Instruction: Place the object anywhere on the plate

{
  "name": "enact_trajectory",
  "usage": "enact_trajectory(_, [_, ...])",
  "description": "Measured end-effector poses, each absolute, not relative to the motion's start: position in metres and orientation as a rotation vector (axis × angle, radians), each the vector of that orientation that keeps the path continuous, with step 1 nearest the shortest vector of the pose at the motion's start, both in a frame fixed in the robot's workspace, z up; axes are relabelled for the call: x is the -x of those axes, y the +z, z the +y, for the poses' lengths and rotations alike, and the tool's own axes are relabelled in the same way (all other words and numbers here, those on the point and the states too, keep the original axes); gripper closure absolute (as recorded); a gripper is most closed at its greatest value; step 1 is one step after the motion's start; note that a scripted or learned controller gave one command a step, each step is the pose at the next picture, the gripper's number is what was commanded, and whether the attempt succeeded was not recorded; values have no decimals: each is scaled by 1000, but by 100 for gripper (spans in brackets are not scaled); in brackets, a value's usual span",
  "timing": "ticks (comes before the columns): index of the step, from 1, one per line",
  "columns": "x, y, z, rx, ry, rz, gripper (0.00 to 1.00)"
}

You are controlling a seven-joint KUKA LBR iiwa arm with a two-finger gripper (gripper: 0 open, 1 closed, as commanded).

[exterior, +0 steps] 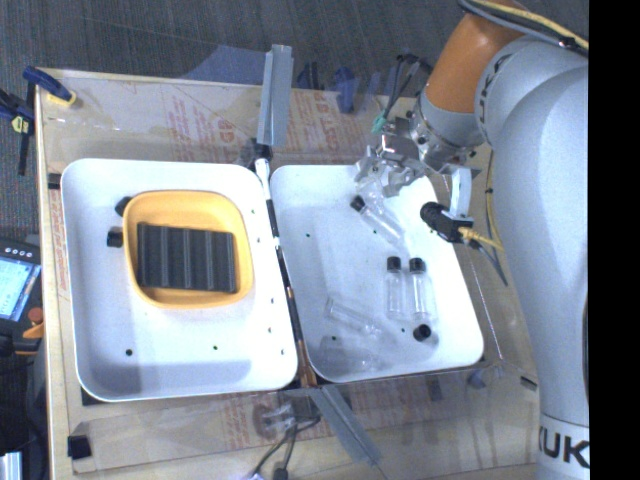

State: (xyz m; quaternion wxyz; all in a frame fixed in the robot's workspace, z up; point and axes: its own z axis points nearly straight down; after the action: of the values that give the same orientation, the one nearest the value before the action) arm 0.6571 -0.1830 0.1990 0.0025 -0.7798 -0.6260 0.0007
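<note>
End effector (385,168) sits over the right bin's (330,358) far corner, and whether it's parted or pinched I cannot tell. A clear vial (375,211) lies just beneath. Ideally: a firm mid-body grip, then straight over to the yellow plate (150,208).

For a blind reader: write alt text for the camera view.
A grey arm's gripper sits over the right white bin of clear vials, touching one tilted vial. The left bin holds a yellow plate with a dark ridged insert.
</note>
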Motion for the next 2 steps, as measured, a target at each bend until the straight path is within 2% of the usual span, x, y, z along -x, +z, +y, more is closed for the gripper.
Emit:
enact_trajectory(1, [-638,172,-149,2152,5,-2282,100])
enact_trajectory(2, [-621,205,-75,1980,4,-2434,100])
